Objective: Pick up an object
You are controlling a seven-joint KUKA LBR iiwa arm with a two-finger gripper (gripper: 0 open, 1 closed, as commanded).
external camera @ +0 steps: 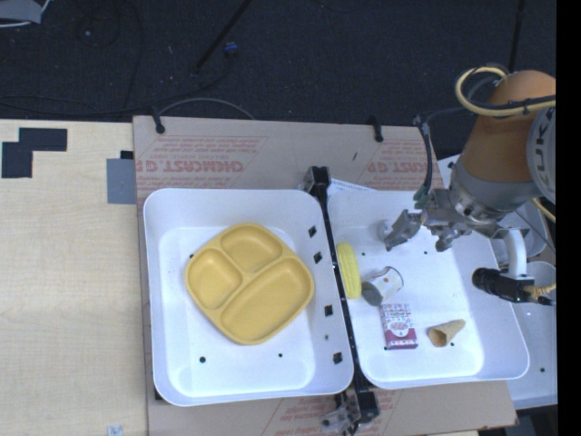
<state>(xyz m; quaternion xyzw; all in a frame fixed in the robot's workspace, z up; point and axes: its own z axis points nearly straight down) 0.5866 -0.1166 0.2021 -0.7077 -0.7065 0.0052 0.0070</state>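
Two white bins sit side by side on the counter (64, 271). The left bin (172, 216) holds one yellow divided plate (250, 282) with three compartments. The right bin (495, 357) holds four loose items, placed here relative to the black divider (334, 271) between the bins: one yellow corn cob (347, 271) lies just beside the divider, lengthwise along it; one small tin can (382, 285) lies on its side just right of the cob; one red-and-white carton (398, 325) lies flat below the can; one ice-cream cone (446, 332) lies further right, near the bin's lower right.

The grey arm with an orange band (508, 121) reaches in from the right. Its pincer (425, 232) hangs over the upper part of the right bin, right of and above the can, with the fingers apart and nothing between them. No item lies directly under the fingers; the can is nearest. A sheet of cardboard (263, 157) lies under both bins.
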